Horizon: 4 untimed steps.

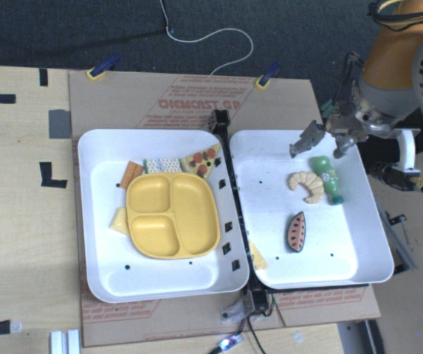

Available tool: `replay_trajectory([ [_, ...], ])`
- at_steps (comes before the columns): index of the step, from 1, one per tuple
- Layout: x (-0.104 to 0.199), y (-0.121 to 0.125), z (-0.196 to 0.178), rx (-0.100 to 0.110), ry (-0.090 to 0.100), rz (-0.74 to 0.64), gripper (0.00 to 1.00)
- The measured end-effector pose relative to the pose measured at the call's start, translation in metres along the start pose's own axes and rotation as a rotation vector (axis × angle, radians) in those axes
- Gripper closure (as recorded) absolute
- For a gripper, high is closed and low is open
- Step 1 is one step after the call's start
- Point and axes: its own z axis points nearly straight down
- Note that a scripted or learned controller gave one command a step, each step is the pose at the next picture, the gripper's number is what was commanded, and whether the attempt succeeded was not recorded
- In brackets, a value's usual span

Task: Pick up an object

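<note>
**Gripper open above right bin, nothing grasped**

Grey arm with orange band enters from upper right of frame. Two-finger gripper sits over the upper part of the shallow white right-hand bin, fingers spread apart, nothing between them. One dark finger points toward lower left, the other is just above the green item.

Right bin contents, centre-right of frame: a tan crescent-shaped toy croissant; a small green plastic bottle-like toy touching the croissant on its right side, just below the gripper; a dark red watermelon-slice toy with black seeds lower down, apart from the other two. A yellow scrap shows at the bin's lower left edge, partly hidden.

Shallow white left-hand bin, centre-left of frame: a yellow three-compartment plastic plate in the middle. Behind its upper edge, partly covered: an orange-brown flat piece, a patterned pale item, a pizza-slice toy. A pale yellow wedge pokes out at the plate's left.

Both bins rest on brown cardboard clipped at the top; a white cable loops over dark floor at the top of frame.
</note>
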Motion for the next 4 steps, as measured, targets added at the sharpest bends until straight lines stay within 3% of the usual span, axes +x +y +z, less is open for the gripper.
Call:
replay_trajectory([
  [1, 0.0, 0.002, -0.008, -0.013, -0.002, -0.003, 0.0],
  [4, 0.007, -0.001, 0.138, -0.007, -0.002, -0.003, 0.0],
])
